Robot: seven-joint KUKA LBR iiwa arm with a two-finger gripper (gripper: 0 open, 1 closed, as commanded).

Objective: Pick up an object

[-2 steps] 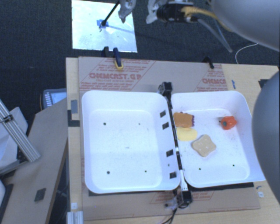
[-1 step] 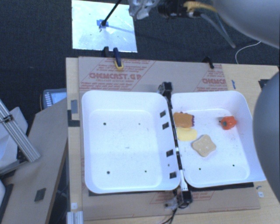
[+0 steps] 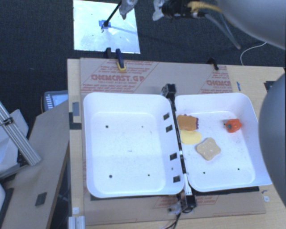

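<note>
The claw [image 3: 158, 10] hangs high at the top edge, well apart from both bins, and I cannot tell how it is set. The right bin [image 3: 248, 107] holds four pieces: one toast-like slice [image 3: 208, 149], one yellow disc [image 3: 191, 137], one orange-and-purple piece [image 3: 187, 122], perhaps a sandwich, and one orange-red toy [image 3: 232, 125]. The first three lie close together by the dividing wall, so a descent there could nudge neighbours or pinch two.
</note>
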